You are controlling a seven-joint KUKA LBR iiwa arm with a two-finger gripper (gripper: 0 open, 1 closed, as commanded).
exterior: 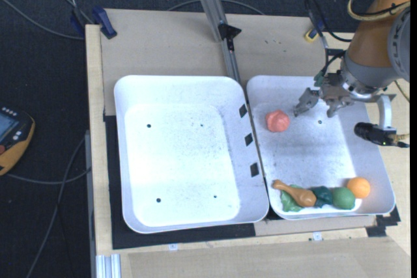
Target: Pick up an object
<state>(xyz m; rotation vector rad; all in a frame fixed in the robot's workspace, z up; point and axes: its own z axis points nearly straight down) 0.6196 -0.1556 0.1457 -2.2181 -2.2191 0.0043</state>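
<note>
One camera, looking down: gripper (319,105) hangs over the right bin (381,169), fingers spread apart and holding nothing. Pink lump (277,121) sits just to its side, alone on the floor. Orange ball (358,187), green piece (343,198) and tan bit (293,193) crowd the near wall. Risk, I'd say: one finger lands on the lump and knocks it away.

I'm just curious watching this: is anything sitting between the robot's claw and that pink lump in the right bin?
Nothing visible does. The open gripper hangs just right of the pink lump, with bare bin floor between them. The other toys lie along the near wall.
</note>
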